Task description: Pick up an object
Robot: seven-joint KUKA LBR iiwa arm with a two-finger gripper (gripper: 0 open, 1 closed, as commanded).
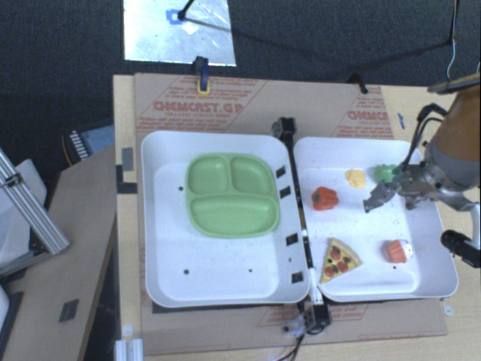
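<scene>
- The nearest thing to my gripper (378, 199) is a small green piece (385, 173), bright and rounded; the arm covers its right side, so I can't make out its full shape.
- It lies in the right bin (432, 280), near the far wall, just right of a pale yellow lump (355, 177).
- A dark finger points left and down over the bin floor, its tip just below the green piece; nothing sits at that tip, and I can't tell how wide the gripper stands.
- A red pepper (324, 198) lies left of the fingertip, near the bins' shared edge.
- A pizza slice (339, 259), tan crust with red dots, lies at the near left of that bin.
- A red and white piece (397, 251) lies at the near right.
- The left bin (165, 277) holds a pale green divided plate (231, 195), three sections, lying flat.
- Both bins rest on a cardboard sheet (225, 104) with red lettering.
</scene>
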